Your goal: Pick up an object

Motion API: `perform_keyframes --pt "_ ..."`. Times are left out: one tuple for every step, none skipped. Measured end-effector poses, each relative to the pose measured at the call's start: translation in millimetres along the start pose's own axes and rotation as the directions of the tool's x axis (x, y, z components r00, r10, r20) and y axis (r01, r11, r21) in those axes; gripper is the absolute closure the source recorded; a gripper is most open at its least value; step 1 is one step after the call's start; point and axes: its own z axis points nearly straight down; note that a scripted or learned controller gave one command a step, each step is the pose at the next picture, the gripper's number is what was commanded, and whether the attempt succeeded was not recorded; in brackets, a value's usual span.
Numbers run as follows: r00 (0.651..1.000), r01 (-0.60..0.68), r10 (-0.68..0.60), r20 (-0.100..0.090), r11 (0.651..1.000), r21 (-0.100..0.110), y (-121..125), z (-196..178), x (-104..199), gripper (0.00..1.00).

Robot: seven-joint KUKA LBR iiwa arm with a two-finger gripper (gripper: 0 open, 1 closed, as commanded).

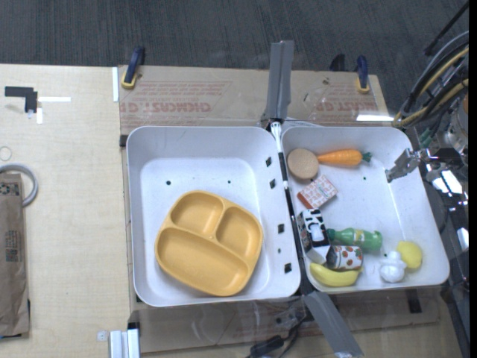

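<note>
The likeliest pickings lay crowded in the right bin (417, 200): a green bottle (356, 238) touching a small can (344, 257) and a banana (333, 275), with a carrot (340, 157) lying apart beyond them; a descent into that cluster risked nudging neighbours or pinching two at once. The gripper (402, 165) hovered at the bin's far right rim, holding nothing; whether it stood open I could not tell.

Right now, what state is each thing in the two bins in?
Yellow divided plate: flat, upright, nothing on it, left bin.
Carrot: lying, right bin.
Green bottle: on its side.
Banana: lying against the near wall.
Small can: tipped over.
Gripper: over the right bin's far edge, holding nothing visible.
</note>
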Motion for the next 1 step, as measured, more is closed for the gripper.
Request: perform_keyframes --pt "0.948 0.317 -0.317 0.002 0.948 -0.002 47.8 36.9 45.1 0.00"
